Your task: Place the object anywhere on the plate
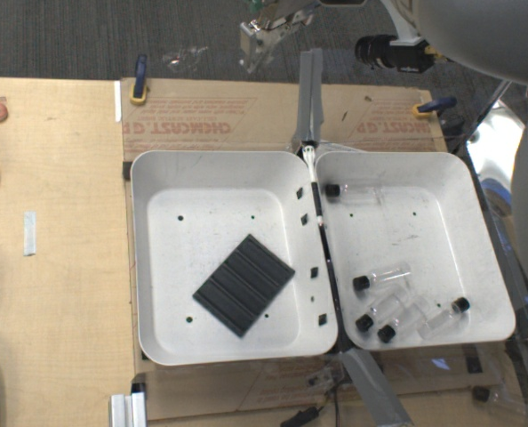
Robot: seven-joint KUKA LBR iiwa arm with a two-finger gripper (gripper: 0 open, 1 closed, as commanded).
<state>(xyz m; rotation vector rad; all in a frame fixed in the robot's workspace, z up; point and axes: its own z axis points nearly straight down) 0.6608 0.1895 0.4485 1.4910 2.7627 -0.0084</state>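
Sitting on cardboard (246,118) over grey carpet (86,16): two white bins (157,172); jaws' state unclear.

The gripper (266,27) hangs up at twelve o'clock, beyond the far edge of the bench, well apart from both bins. In the left bin (157,176) a dark ribbed plate (244,285) lies flat and turned at a slant, a little toward five o'clock of that bin's middle. The right bin (460,185) holds several clear vials with black caps (384,283), most gathered toward its six o'clock wall, with one lone vial (333,189) up near its eleven o'clock corner.
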